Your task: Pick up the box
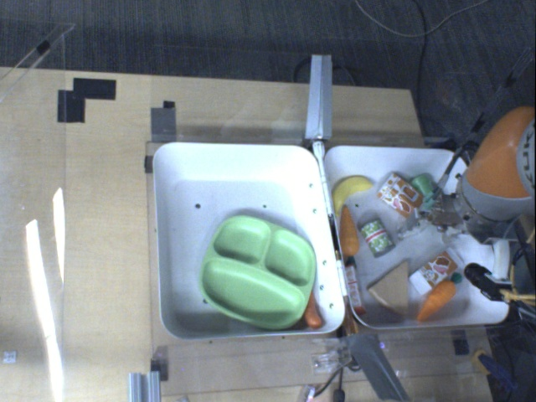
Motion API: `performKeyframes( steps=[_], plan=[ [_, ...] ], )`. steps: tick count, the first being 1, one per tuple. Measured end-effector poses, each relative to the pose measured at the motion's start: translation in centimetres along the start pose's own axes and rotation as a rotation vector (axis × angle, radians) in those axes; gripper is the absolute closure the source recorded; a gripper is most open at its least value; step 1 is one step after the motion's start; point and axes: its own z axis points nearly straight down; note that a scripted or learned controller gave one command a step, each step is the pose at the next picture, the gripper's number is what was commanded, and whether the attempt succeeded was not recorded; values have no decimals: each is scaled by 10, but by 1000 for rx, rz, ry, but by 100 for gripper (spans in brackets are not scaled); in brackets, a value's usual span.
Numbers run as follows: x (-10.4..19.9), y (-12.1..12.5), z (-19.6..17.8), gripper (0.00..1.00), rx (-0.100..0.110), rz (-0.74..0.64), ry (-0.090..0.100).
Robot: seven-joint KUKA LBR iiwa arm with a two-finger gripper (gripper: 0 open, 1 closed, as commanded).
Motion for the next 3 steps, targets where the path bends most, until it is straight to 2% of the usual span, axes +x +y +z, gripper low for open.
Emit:
performKeyframes(
  steps=[1,2,3],
  plan=[
    [45,50,2,0,-3,-32,1],
    [50,3,1,0,-5,-132,0],
    [65,92,4,0,64,2,1]
  ],
)
